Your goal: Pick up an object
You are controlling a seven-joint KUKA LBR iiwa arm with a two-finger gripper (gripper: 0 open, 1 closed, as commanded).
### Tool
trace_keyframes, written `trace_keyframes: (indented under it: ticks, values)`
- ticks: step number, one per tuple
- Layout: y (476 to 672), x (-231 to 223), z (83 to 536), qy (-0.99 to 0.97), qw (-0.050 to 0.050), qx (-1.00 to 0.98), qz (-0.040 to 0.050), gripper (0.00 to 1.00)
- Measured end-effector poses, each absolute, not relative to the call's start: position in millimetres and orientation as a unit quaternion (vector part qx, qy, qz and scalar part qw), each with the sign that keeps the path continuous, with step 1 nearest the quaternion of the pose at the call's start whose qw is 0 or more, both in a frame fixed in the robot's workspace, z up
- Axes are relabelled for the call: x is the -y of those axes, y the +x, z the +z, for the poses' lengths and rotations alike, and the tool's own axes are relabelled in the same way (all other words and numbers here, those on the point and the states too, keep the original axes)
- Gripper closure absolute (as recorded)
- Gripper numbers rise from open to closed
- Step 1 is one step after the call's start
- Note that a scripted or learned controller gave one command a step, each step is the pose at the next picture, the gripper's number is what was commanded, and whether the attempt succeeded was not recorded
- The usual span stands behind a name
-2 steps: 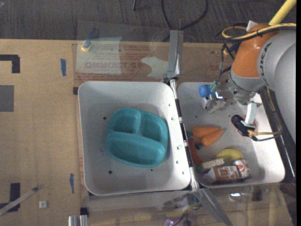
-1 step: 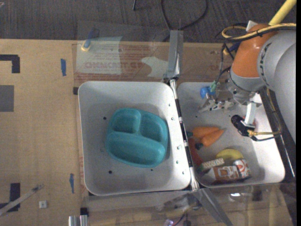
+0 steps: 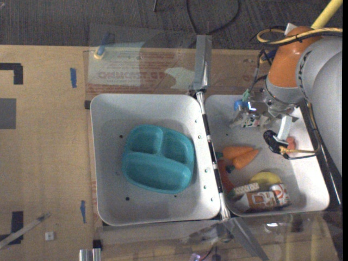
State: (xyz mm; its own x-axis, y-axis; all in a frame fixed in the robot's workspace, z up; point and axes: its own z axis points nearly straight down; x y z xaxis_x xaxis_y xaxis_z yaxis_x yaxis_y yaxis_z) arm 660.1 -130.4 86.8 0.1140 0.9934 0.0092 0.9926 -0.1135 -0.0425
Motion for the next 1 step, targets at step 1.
trace_keyframes:
  ticks: [1]
  values:
    - [657.1, 133.8, 94.1, -0.747, 0.021, 0.664, 0.0162, 1.00]
